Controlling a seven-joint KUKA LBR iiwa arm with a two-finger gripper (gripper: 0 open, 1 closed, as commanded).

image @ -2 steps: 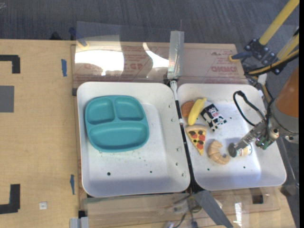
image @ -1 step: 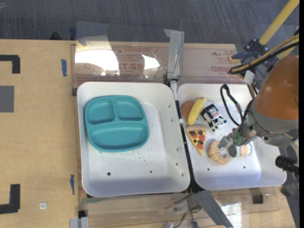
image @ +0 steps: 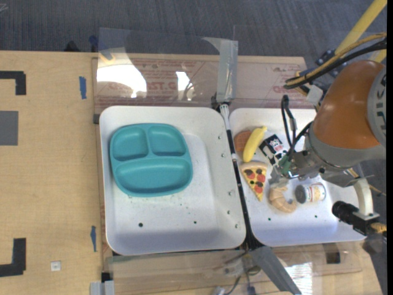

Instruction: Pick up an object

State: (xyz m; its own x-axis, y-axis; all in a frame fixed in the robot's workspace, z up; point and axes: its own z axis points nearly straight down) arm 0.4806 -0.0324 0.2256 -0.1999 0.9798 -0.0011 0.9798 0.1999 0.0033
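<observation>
Fingers low in the right bin, over the toy food

Fingertips of my gripper (image: 284, 172) hang among the cluttered items in the right bin (image: 319, 223). Metal parts blur together at this slant; cannot tell how wide the fingers stand, nor whether anything sits between them. No object visibly held.

Just beside the tips, toward the divider: pizza slice (image: 255, 180), flat on the bin floor, point aimed at the near edge. Just below the tips: croissant (image: 282, 198), tan, close to or touching the pizza's lower corner. Just to the other side: small jar (image: 309, 193), lying on its side with a pale label, beside the croissant.

Farther back in the bin: banana (image: 253, 141), yellow, tilted, resting against a brown rounded piece (image: 243, 138). A small black-and-white packet (image: 272, 146) lies between the banana and my wrist.

Above the fingers my wrist rises into the orange band (image: 347, 106), with yellow and black cables running off toward the upper right.

Left bin (image: 209, 220): teal divided plate (image: 151, 158), three compartments, set toward the bin's back-left part. A few dark specks on the white floor near the front.

Both bins sit side by side, touching along the middle rim, on the wooden bench (image: 46, 183). Clear plastic sheeting stands behind them.
</observation>
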